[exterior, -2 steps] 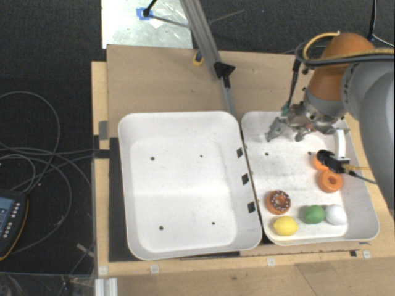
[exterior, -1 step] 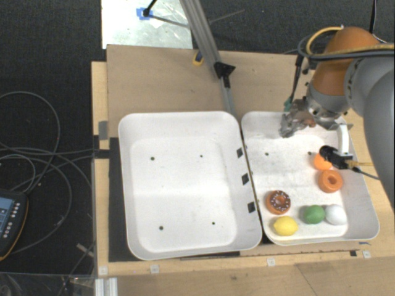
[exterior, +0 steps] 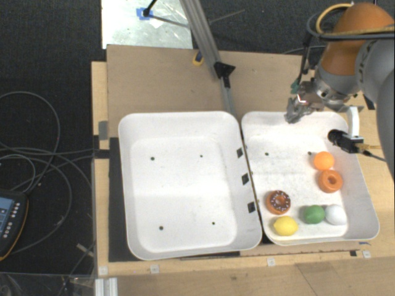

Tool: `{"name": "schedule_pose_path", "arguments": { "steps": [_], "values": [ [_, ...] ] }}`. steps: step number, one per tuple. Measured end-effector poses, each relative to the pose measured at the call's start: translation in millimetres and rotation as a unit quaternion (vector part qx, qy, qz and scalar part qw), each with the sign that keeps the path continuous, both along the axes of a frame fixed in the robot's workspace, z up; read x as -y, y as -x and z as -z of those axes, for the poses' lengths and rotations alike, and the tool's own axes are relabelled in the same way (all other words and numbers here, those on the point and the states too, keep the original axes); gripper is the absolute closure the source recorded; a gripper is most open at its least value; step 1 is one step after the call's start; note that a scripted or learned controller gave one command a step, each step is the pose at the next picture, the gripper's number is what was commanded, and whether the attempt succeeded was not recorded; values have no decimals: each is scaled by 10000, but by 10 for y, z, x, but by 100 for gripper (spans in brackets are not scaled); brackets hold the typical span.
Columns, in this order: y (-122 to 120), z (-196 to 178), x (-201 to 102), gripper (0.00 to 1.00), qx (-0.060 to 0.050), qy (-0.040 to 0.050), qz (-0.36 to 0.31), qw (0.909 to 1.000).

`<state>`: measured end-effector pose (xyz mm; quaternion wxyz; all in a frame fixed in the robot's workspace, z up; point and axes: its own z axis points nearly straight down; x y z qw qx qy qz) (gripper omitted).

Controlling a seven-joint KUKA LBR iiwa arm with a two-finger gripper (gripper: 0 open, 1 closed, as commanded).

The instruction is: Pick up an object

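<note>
The right bin [exterior: 290,150] holds several small objects near its front right part: an orange ball [exterior: 323,160], an orange ring [exterior: 331,180], a brown sprinkled doughnut [exterior: 279,201], a yellow lemon [exterior: 285,226], a green lime-like fruit [exterior: 313,214] and a white ball [exterior: 336,214]. My gripper [exterior: 296,113] hangs over the far edge of the right bin, well behind all of these objects. Nothing is seen between its fingers. Its fingers look close together, but they are small and dark.
The left bin [exterior: 179,184] lies beside the right one, joined by black clips [exterior: 245,179]. A grey pole [exterior: 203,32] slants across the back of the bench. Cables [exterior: 37,165] and a handheld pendant [exterior: 9,217] lie on the floor at the left.
</note>
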<state>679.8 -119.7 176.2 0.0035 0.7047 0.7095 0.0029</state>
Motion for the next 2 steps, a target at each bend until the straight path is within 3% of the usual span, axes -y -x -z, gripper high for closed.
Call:
{"name": "schedule_pose_path", "arguments": {
  "steps": [1, 2],
  "values": [
    [-19, -432, 2, 100, -5, 2, 4, 10000],
    [263, -411, -427, 100, -47, -11, -7, 10000]
  ]
}}
